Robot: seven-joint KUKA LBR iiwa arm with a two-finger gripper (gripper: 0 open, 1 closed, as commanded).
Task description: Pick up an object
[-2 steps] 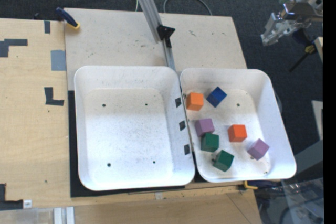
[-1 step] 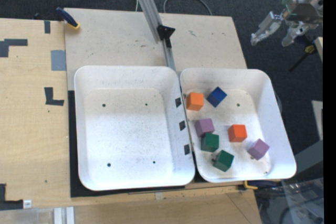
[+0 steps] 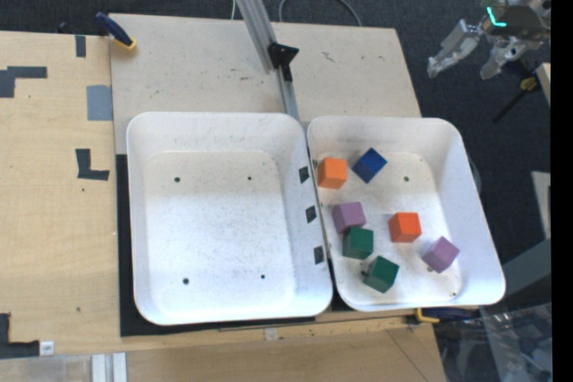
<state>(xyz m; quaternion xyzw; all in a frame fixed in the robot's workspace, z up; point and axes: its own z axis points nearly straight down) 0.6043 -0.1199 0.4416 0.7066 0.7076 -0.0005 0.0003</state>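
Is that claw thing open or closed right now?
Open: the gripper hangs beyond the right bin, its two fingers spread apart, nothing between them.

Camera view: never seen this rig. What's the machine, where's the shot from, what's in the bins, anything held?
One camera looks down at a slant on a bench. The machine is a robot arm; its gripper hangs at upper right, off the bench, fingers spread with nothing between them. The left bin and right bin are shallow white trays. The right one holds seven blocks: two orange, one blue, two purple, two green.
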